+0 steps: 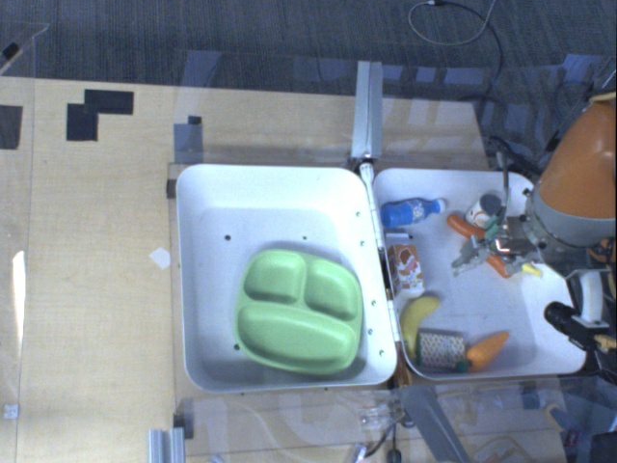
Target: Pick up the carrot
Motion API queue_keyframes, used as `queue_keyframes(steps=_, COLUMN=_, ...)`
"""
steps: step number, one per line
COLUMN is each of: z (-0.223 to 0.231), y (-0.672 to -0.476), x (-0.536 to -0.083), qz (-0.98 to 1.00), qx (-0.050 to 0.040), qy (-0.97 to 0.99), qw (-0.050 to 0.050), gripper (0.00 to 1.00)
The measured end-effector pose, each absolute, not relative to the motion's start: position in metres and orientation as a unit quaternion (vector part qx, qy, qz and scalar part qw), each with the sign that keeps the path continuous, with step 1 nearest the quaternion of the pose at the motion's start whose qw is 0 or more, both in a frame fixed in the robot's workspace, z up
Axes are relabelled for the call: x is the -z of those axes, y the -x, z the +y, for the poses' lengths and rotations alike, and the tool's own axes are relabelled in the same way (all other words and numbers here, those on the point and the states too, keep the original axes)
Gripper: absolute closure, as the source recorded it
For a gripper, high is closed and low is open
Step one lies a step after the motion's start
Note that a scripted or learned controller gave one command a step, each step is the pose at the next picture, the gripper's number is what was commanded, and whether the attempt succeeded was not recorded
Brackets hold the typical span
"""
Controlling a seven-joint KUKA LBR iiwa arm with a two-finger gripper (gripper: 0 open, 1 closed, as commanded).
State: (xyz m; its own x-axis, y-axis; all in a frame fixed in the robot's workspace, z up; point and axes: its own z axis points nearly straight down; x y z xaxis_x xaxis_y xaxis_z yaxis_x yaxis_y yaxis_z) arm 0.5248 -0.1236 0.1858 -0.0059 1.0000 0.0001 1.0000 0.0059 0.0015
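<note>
Colours across the two white bins on the pale wood surface (96, 287)

The left bin (207, 201) is white and carries a light green sectioned tray (301, 309). The right bin (549, 350) is white too, with an orange carrot (487, 349), a yellow banana (418, 318), a blue bottle (410, 211) with a white cap, a grey speckled sponge (441, 349) and a red-brown printed packet (408, 266). The arm (578, 177) is orange over grey. Black blocks (96, 112) mark the wood; behind lies dark blue carpet (241, 13).
</note>
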Motion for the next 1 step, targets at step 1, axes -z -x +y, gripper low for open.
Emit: queue_keyframes(steps=1, z=-0.1236, y=-0.5248, x=-0.1858, qz=0.709, qx=-0.0006, qy=-0.705, qw=0.001, gripper=0.00)
